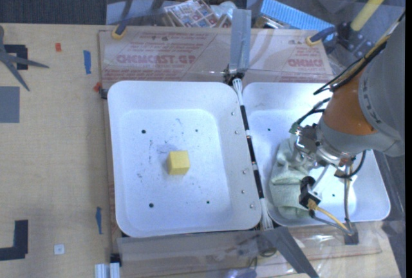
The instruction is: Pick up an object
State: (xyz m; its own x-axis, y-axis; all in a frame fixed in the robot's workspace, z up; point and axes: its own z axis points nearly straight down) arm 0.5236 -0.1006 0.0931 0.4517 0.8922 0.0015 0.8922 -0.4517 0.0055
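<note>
A: Where's the arm [360,109]?
B: Right side of frame, w/ gripper [302,170] down in the right bin [373,206], on a crumpled pale cloth [286,183] at that bin's lower left.
A: Fingers?
B: Can't tell, wrist hides them.
A: Other obj?
B: Yellow block [178,162], center of left bin [129,116], well apart from gripper. Both bins on the tan surface [51,161].

Yellow cube [178,162] in the white left bin [129,109], its floor speckled dark. Pale grey-green cloth [286,183] in the white right bin [370,199]. Grey arm [383,103] with orange band [344,112]. Tan bench [51,161].
</note>
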